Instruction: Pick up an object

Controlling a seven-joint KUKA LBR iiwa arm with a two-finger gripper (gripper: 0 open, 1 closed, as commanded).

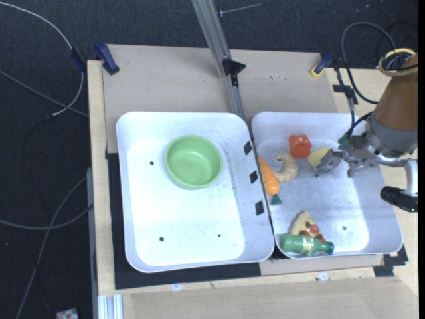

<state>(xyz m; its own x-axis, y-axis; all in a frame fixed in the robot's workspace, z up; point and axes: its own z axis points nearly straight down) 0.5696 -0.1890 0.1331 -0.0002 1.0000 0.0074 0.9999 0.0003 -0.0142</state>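
In the right bin (388,228), the claw (340,163) hangs low with its fingers spread and nothing between them. A yellow piece (320,155) lies just beside its left fingertip, toward the red block (299,145). A tan piece (287,167) and carrot (268,175) sit further left; pizza (305,224) and a green bottle (304,244) lie near the front rim. The left bin (133,198) holds a green bowl (193,161).

The grey arm (397,115) reaches in from the right, its gripper (340,164) hanging low with fingers spread.
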